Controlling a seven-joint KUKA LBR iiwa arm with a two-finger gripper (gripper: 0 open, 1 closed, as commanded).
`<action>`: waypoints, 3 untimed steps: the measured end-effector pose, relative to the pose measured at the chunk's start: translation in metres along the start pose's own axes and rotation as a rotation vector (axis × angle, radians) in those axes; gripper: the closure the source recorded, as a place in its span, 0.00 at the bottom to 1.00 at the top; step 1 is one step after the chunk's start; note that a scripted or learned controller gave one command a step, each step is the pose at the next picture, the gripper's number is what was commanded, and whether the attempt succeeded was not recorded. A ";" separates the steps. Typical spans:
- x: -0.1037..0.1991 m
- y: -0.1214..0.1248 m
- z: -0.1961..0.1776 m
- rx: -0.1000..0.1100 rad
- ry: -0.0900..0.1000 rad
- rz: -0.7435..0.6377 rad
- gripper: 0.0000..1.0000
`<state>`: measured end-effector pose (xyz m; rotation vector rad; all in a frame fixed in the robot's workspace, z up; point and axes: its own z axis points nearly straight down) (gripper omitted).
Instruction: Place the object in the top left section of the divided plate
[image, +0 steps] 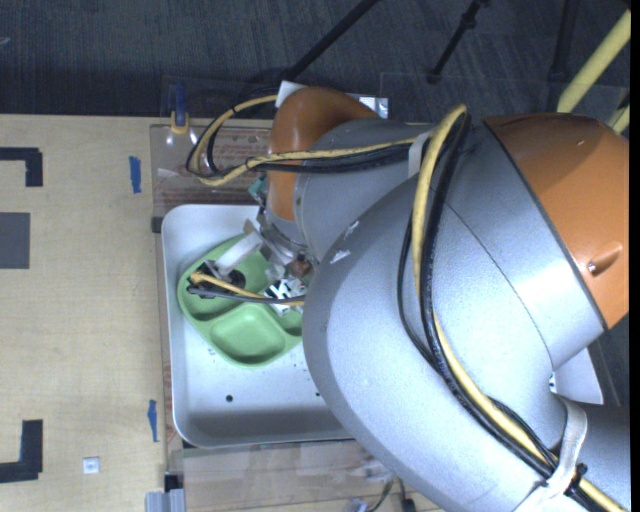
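Plate (245, 338) first: centre gripper (268, 268) over top-left section, clear of ridges, then release low. Possibly touching plate; cannot tell whether open or holding anything.

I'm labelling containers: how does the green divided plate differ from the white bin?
The divided plate is green, the bin white. The plate is rounded and split into sections; the bin is rectangular and undivided. The plate is smaller and lies inside the bin. Both are shallow, each partly covered by the arm.
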<state>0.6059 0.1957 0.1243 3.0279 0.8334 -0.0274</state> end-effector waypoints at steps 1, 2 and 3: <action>0.046 0.008 0.010 -0.014 0.031 -0.043 1.00; 0.016 0.066 0.010 0.002 0.058 -0.002 1.00; 0.011 0.068 0.019 0.000 0.046 0.002 0.00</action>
